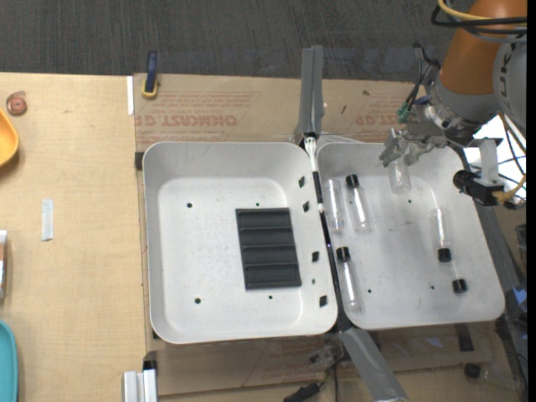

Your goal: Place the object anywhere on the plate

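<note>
Over the far end of the right bin [496, 296], the gripper [402, 156], reaching in from the right on the grey arm [481, 36] with its orange band. Fingers [392, 152] clamped on the upper end of a clear tube [400, 177], hanging below them, roughly upright, above the bin floor near the far wall.

In the middle of the left bin [147, 224], the plate [268, 248]: black, ribbed, rectangular, lying flat with its long side running away from the camera. Well apart from the held tube, with the wall between the two bins in between.

On the floor of the right bin, more clear tubes with black caps. Two side by side near the left wall, one [358, 203] with its cap at the far end, the other [335, 205] just left of it. A third [346, 279] nearer the camera along the same wall. A fourth [439, 233] on the right side, cap toward the camera. Close to the near right corner, a small black piece [459, 286] lying alone.
</note>
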